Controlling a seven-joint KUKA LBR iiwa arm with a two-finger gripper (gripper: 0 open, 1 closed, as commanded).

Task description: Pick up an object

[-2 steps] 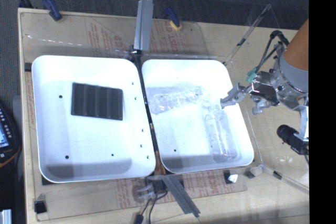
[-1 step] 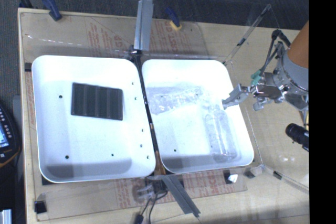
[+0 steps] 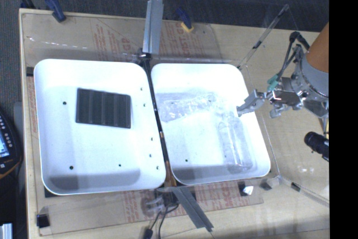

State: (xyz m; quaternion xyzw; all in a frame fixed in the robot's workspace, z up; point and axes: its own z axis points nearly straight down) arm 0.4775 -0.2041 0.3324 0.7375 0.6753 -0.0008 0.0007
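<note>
Two white bins (image 3: 50,73) sit on the bench. Left of the gripper (image 3: 247,104), clear plastic bottles (image 3: 232,140) lie in the right bin. I cannot tell how its jaws stand. Farther left lies a dark ridged block (image 3: 103,108).

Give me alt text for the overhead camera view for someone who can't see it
Two shallow white bins sit side by side on a bench: the left bin holds a dark ridged rectangular pad, and the right bin holds clear plastic items that are hard to make out. The arm's gripper hangs at the right bin's right rim, with nothing visibly held.
</note>
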